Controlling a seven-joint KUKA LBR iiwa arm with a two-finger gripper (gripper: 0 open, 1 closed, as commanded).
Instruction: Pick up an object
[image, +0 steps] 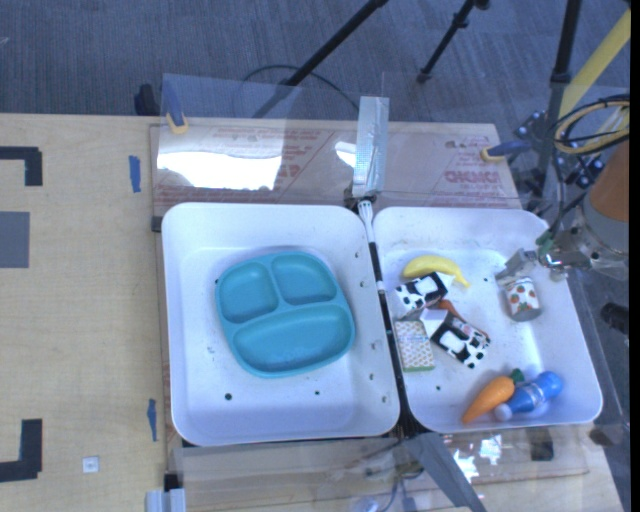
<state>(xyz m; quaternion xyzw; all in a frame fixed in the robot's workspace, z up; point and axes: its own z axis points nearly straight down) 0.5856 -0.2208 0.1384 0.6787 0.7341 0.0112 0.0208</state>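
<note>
blue plate (286, 310) in left bin (190, 330) | pincer (530, 262) above right bin (570, 340)

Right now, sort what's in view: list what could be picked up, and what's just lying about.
Could be picked:
banana
two cow toys
carrot
blue bottle
spotted grey piece, below the pincer

Lying about:
blue divided plate in the left bin

The left bin (190, 400) was largely taken up by a blue divided plate (287, 311), leaving open floor along its near edge and corners. In the right bin (590, 375), a banana (436, 268), two black-and-white cow figures (421, 292) (460, 342) and a patterned card (415, 345) crowded the inner side. A carrot (489, 396) and blue bottle (533, 393) blocked the near edge. The centre floor lay open.
</note>
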